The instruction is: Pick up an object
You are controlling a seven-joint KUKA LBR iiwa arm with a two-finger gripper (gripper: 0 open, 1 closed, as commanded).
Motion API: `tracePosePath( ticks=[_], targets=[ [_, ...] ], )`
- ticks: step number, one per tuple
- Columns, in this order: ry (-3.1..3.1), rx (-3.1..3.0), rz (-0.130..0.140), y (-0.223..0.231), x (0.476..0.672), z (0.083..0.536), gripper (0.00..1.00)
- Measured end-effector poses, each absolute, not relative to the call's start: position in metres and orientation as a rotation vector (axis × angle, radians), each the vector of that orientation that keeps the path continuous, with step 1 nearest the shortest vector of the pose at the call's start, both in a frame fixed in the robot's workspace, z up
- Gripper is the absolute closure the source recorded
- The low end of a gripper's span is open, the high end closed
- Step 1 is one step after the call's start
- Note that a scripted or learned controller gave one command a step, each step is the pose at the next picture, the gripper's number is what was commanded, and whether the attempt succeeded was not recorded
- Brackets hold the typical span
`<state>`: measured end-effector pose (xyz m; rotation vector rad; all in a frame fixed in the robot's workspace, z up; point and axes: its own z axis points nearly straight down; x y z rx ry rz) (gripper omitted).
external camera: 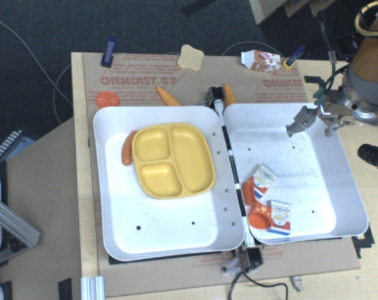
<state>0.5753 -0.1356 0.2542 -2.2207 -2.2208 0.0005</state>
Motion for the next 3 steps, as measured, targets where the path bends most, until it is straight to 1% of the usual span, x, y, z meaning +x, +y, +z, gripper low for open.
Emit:
tracePosePath(
  ticks=[1, 2, 3],
  targets=[
    [-2.221, -2.218, 0.001, -0.054, 0.553, 0.191, 0.00],
    [-2.219, -2.220, 0.002, -0.049, 0.538, 0.184, 0.00],
    [-2.217, -2.221, 0.004, -0.093, 0.555, 0.087, 0.00]
  ],
)
